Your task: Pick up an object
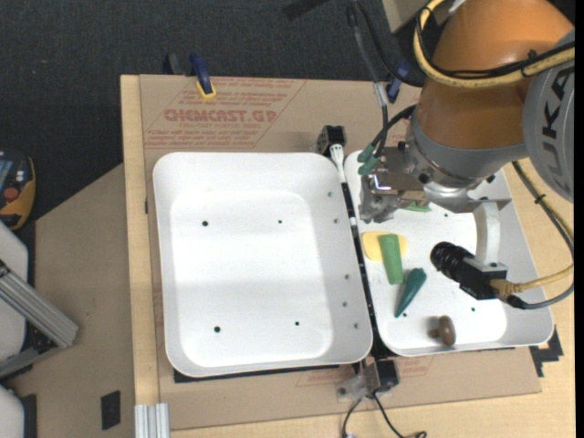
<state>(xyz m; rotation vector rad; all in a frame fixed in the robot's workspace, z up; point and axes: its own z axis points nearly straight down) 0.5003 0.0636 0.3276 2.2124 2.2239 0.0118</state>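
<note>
Gripper (379, 210) low over right bin (520, 322), finger state unclear. Just below it: yellow piece (374, 244), green block (392, 261), teal cone (410, 290). Brown object (443, 330) farther below.

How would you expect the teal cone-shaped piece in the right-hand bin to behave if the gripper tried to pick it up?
The teal cone tapers to a point, so fingers would probably slide toward the narrow end. Lying on its side, it may roll in an arc when nudged. It looks small and light, likely easy to knock against the green block.
</note>
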